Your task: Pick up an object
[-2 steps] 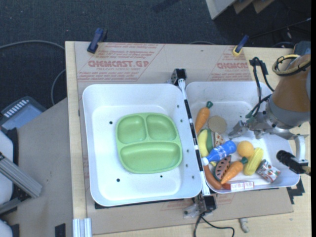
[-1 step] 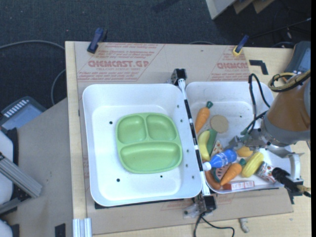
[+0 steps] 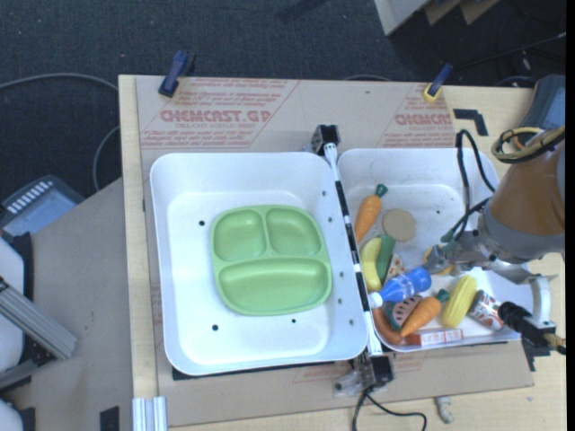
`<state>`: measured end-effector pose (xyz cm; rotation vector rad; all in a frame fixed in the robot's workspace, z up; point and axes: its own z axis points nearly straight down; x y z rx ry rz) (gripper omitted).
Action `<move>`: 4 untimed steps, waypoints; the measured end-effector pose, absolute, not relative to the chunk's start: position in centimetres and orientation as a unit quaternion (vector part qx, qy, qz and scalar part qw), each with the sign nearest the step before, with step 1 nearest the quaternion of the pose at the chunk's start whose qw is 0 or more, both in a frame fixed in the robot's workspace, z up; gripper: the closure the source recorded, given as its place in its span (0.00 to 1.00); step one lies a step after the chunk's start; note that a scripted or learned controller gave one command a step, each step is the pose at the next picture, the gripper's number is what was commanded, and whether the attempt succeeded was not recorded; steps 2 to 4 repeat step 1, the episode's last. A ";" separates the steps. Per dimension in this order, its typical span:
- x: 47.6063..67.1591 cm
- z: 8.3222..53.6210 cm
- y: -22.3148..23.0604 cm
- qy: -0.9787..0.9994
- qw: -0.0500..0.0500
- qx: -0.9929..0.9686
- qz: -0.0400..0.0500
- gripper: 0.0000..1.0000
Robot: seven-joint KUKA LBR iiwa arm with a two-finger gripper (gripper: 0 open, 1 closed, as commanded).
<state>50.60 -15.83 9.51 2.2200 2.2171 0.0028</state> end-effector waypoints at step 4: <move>54.2 21.2 -6.8 0.708 0.001 0.706 0.001 1.00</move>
